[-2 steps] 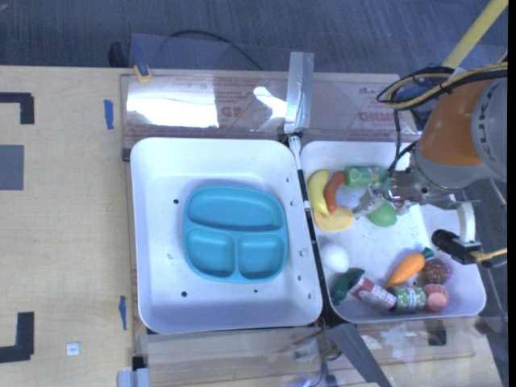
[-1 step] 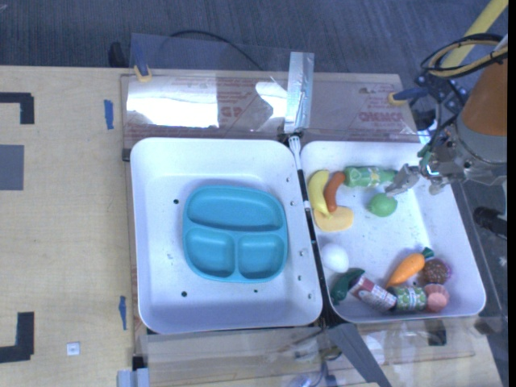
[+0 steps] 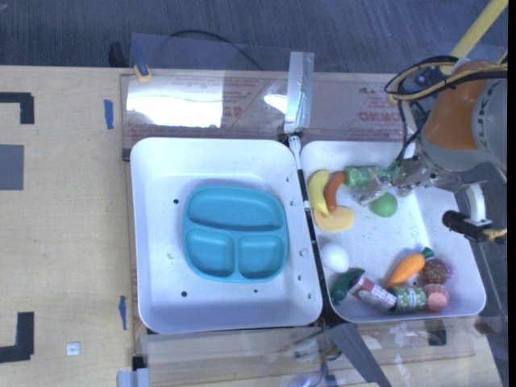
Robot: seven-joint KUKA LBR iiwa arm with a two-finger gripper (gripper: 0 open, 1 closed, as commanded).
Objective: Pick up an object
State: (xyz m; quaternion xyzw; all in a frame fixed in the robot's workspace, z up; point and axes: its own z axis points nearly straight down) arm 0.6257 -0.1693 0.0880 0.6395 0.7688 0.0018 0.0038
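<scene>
You are looking down on a pale wooden bench marked with black corner shapes and bits of blue tape, with dark grey ribbed flooring beyond its far edge and a clear plastic sheet taped along the back of the bins. Take the blue three-compartment plastic tray as your landmark: it lies in the middle of the left white bin. To the tray's right, past the divider, the right white bin holds the toys. Nearest the tray are a yellow toy banana with an orange piece against it, and below them a white egg-shaped ball. Farther right and toward the near edge sit an orange toy carrot, a dark green piece, a small labelled packet and a reddish round toy. The grey arm's gripper is down at the bin's far side, right of the banana, touching a green leafy toy, with a round green ball just beneath it. Whether the pincer is open or closed, you cannot tell from here.
</scene>
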